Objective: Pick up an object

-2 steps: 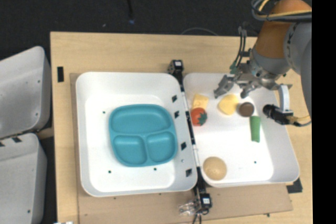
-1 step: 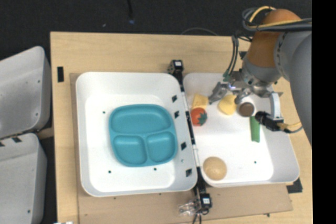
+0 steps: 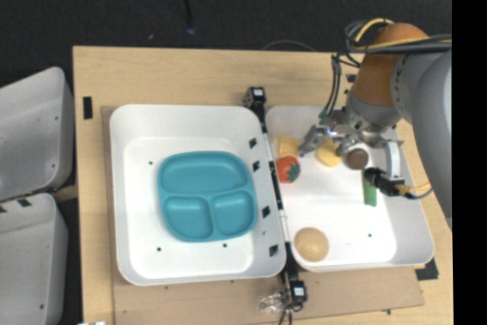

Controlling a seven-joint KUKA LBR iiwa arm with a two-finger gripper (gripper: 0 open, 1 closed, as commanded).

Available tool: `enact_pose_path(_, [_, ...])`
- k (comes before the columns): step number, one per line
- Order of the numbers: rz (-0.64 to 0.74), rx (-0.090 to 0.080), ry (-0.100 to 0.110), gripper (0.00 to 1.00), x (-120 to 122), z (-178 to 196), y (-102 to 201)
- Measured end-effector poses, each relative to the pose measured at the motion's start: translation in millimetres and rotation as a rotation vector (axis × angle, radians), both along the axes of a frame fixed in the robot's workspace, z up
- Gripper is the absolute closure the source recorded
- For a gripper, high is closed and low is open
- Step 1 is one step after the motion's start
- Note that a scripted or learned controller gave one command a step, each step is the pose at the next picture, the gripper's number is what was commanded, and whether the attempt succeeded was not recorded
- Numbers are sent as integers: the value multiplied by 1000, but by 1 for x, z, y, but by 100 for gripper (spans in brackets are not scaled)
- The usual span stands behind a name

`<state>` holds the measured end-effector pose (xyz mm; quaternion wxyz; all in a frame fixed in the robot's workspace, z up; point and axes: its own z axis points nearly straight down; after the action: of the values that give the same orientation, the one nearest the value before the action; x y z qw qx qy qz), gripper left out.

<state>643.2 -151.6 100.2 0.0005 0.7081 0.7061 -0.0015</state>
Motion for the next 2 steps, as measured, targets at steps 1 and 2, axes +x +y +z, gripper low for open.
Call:
enact_pose_path(1, [-1, -1, -5, 100, 1, 13, -1])
enact_pose_path(2, [6, 2, -9, 100, 10, 72, 4])
